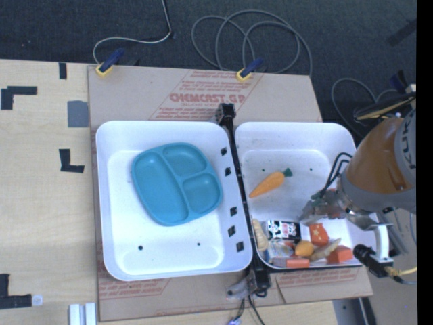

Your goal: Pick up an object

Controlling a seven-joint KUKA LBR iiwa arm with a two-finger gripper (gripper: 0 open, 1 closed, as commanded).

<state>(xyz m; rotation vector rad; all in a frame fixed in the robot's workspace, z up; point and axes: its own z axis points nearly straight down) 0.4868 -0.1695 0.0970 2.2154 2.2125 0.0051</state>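
An orange toy carrot [268, 182] with a green top lies in the middle of the right bin [291, 133]. Along that bin's front edge sits a heap of small things: a black-and-white carton [281, 230], a red block [318, 233], a yellow-orange piece [304, 248] and a red piece [340, 254]. The arm [380, 161] leans in over the bin's right side. My gripper [316, 208] hangs low just above and behind the red block, right of the carton. Nothing shows between its fingers.
The left bin [115, 137] holds a blue divided plate [176, 182]. A black divider with clips [231, 175] separates the bins. Both stand on a cardboard sheet [203, 93], with cables [243, 39] behind it. A yellow-and-black fitting [376, 261] juts out at the bin's front right corner.
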